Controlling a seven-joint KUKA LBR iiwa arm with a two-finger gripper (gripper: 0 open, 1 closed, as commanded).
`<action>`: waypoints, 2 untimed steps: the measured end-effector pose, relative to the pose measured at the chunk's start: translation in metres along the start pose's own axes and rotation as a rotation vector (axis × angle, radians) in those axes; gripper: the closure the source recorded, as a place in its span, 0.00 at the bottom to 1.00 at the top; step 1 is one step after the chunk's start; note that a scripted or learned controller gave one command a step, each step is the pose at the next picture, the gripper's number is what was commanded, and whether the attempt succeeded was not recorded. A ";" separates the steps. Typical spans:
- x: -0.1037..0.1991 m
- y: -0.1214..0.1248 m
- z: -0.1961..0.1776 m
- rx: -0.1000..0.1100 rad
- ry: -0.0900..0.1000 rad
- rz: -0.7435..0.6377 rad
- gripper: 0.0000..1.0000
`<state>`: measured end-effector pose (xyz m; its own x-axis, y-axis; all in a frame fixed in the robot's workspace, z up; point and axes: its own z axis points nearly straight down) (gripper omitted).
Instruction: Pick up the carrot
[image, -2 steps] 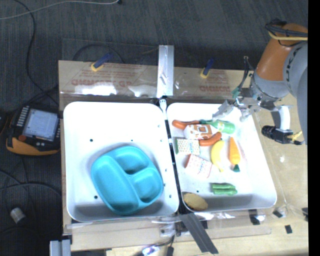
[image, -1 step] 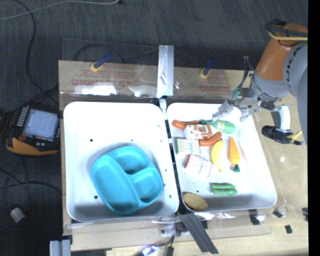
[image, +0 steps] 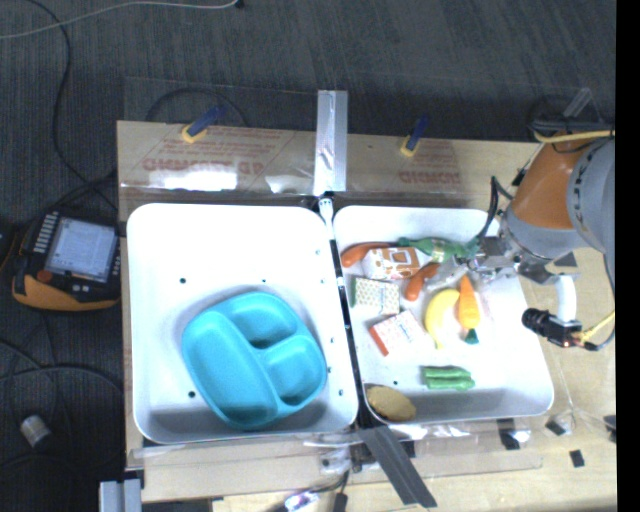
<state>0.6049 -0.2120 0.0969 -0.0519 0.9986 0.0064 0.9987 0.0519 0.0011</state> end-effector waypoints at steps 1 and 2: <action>0.001 0.000 -0.006 0.005 -0.001 -0.002 1.00; 0.112 0.046 -0.095 0.005 -0.006 -0.096 1.00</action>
